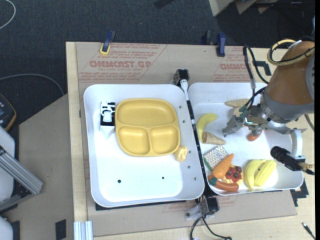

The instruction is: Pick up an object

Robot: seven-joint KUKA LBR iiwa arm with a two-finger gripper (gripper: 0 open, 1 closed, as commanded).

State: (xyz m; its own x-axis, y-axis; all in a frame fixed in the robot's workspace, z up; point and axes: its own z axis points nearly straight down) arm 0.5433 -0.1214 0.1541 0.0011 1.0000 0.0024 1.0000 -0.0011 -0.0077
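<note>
- Gripper (240, 124) over the right bin (285, 184), fingers spread, nothing between them.
- Waffle cone (214, 138) lies just below-left of the jaws, apart from them.
- Yellow banana (205, 121) just left of the jaws.
- Red piece (253, 136) just right.
- Carrot (222, 165) and banana bunch (260, 172) farther below.
- Yellow divided plate (147, 125) far left, in the left bin (145, 189).

red "CHEMCAST G.P" print on the tabletop (125, 59) cardboard, 12 o'clock of the left bin | same red print cut off at 12 o'clock of the right bin, reads "CHEMCA" | rest unreadable
</note>
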